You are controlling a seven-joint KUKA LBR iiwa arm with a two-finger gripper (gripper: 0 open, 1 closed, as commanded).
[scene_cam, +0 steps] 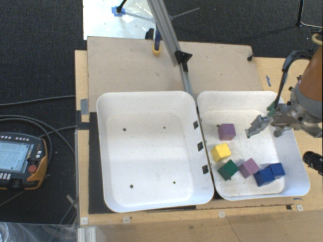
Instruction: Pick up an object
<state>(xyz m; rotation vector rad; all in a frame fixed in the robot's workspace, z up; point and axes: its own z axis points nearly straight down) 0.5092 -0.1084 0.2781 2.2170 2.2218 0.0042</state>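
Six small blocks lie in the right bin, right of centre in the frame; left to right: a yellow block, a green block, a purple block, a mauve block, two blue blocks touching; all look light, stiff, flat-sided, likely easy to pinch across opposite faces; the purple one stands apart, so seems easiest; the jaws of the gripper hover just right of it, whether spread I cannot tell.
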